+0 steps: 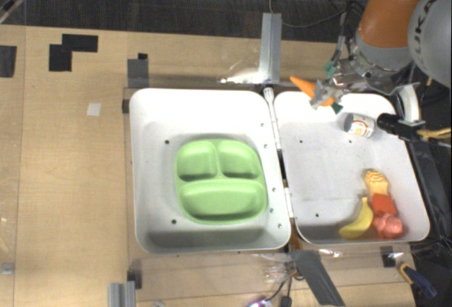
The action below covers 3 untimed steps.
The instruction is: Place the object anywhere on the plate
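Where the grey arm with its orange band reaches in from the right, the end effector is seen above the far edge of the right shallow white bin, near that bin's far left corner. A small orange carrot-shaped object is seen between its fingers, tilted, with its pointed end directed to the left and away from the bin; the end effector is thus closed on it and the object is held clear of the bin floor.

The green plastic plate with three compartments is found in the middle of the left shallow white bin, well apart from the held carrot-shaped object. Two smaller compartments are set on its far side and one long compartment on its near side.

In the right bin, a small white cylindrical item with an orange mark lies near the far right side. Grouped at the near right corner are a yellow banana-shaped toy, a red block-shaped toy, a pink rounded toy and a tan lumpy toy, lying close together. Both bins are carried side by side on the light wooden desk.
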{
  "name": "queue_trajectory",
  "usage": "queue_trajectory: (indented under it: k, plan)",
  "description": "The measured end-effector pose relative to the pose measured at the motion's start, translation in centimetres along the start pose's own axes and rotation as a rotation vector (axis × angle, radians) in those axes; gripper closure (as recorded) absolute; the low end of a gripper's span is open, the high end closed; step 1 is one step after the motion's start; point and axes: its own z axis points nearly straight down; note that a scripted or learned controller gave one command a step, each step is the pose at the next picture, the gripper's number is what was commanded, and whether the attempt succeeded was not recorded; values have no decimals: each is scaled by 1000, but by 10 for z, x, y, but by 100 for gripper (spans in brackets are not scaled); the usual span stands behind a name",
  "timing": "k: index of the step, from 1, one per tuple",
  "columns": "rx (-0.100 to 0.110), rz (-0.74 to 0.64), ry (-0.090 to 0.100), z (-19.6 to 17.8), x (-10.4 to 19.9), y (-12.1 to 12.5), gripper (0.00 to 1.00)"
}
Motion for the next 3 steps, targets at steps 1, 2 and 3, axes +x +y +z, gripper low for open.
queue_trajectory:
  k: [1, 2, 3]
  plan:
    - [5, -9, 2, 48, 76, -52, 100]
    - [3, 15, 1, 47, 146, -86, 100]
    - [3, 16, 1, 47, 145, -86, 0]
